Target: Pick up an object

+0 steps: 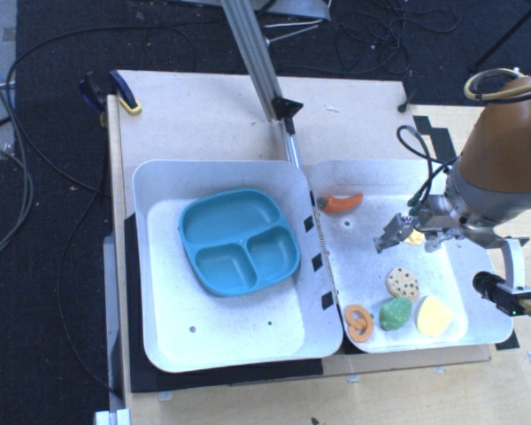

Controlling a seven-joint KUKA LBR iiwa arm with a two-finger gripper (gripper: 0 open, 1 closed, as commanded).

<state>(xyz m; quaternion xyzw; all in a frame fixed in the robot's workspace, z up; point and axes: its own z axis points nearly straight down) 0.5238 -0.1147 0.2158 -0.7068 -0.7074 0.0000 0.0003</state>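
Two bins: shallow white plastic trays (159, 326) on the worktop.
Hand (413, 235): over right bin; grip state cannot be told.
Left bin: blue three-compartment plate (239, 241).

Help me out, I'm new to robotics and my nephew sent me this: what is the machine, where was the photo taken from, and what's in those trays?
The picture comes from one camera fixed above a bench, looking down at a slant. The machine is a robot arm, grey with an orange band, reaching in from the right. Its end effector hangs over the right bin; I cannot tell whether it holds anything.

Two shallow white bins sit side by side. The left bin holds a blue divided plate. The right bin holds toy foods: an orange carrot-like piece near the back, and at the front a pretzel, a green piece, a spotted cookie and a yellow piece.
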